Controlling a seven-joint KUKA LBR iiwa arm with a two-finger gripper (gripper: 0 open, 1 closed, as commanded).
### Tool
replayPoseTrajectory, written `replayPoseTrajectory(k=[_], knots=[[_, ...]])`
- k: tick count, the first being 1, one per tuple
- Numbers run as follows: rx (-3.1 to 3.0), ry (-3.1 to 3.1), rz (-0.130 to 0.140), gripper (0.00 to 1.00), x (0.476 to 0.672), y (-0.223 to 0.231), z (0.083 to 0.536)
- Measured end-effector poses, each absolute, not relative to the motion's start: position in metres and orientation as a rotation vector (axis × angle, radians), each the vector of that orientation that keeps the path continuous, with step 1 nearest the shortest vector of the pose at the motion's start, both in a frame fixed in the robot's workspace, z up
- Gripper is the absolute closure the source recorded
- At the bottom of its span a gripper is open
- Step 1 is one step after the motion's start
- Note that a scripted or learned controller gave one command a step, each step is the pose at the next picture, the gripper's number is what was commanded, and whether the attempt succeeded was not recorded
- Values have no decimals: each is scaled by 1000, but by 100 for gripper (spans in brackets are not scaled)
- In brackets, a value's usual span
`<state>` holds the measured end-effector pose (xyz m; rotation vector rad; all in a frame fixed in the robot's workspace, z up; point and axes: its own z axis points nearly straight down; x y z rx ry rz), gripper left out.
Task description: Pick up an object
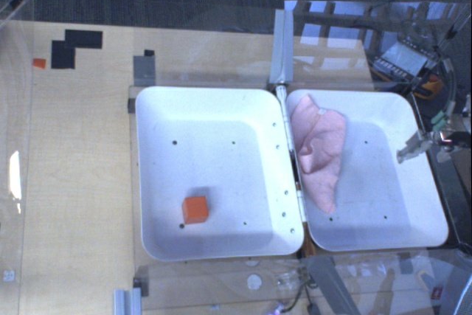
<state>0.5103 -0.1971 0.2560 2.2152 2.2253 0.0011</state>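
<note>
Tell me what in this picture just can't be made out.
- Gripper, camera view: cut off by the right edge and blurred, so how it stands is unclear.
- Pink cloth in the right bin: its folds hide whatever lies beneath.
- Orange block in the left bin: too small to tell its material.

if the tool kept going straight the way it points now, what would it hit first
The tool points leftward over the right bin. Probably the pink cloth comes first, though its height above the bin is unclear.
</note>
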Motion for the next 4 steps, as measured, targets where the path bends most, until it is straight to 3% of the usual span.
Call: replayPoseTrajectory(k=[1,2,3,4], knots=[[2304,2130,6,0,568,-133,100],[2023,2386,13,0,606,-104,91],[2087,2341,5,0,640,-93,139],[1973,2442,2,0,671,-93,88]])
